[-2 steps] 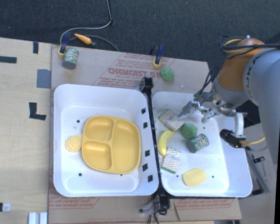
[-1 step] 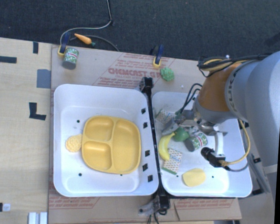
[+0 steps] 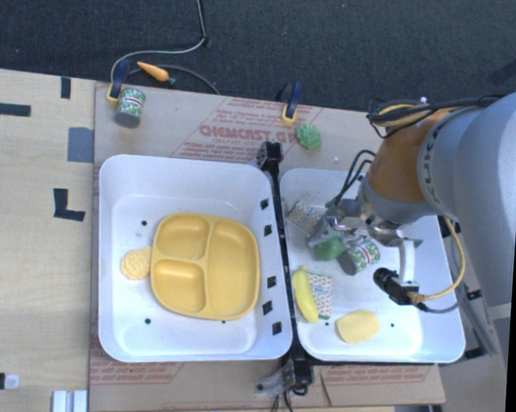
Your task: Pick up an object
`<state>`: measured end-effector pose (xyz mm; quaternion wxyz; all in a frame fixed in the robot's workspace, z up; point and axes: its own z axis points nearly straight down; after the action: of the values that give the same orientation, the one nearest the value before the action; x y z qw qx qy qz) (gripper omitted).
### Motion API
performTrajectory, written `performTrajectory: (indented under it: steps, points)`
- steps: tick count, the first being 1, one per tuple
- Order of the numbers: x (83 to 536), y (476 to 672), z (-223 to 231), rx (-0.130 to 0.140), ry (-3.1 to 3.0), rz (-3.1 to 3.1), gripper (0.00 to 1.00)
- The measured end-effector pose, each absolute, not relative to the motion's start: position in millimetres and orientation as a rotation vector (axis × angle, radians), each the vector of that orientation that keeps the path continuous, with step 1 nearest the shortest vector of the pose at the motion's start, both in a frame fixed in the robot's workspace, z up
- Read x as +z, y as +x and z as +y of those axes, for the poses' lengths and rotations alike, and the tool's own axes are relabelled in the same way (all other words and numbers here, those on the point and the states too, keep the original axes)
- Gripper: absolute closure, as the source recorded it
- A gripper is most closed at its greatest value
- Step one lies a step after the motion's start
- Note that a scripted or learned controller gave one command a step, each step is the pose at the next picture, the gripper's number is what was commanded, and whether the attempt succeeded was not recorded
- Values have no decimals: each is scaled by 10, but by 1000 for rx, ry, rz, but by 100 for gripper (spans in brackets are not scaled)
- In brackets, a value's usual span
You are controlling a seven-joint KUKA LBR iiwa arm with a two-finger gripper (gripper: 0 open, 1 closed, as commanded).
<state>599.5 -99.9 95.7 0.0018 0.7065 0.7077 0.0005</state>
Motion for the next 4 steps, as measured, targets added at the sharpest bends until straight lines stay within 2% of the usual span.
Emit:
performTrajectory:
  steps: [1,2,3,4]
  points:
    - [1844,5578,-498,0,2219,2225,100]
    - [2087,5532,-97,0,2219,2225,100]
    - [2412,5240,468,-1,2219,2226,100]
    - [2596,4850,606,-3,2221,2225,100]
